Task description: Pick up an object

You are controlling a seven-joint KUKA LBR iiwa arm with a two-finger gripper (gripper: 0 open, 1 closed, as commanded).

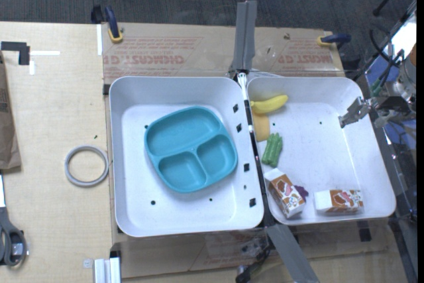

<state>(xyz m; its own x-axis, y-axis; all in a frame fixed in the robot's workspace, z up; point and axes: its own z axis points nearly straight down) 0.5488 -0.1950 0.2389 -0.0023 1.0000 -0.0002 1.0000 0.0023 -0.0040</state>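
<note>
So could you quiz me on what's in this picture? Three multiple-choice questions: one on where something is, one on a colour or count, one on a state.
1. Where does the banana lie?
A. left bin
B. right bin, far-left corner
C. on the bench

2. What colour is the divided plate?
A. blue
B. red
C. yellow

3. Where is the gripper?
A. on the plate
B. above the right bin's right side, holding nothing
C. on the banana

Answers: 1 B, it lies by the divider. 2 A, it is plainly blue. 3 B, nothing shows between its fingers.
</note>
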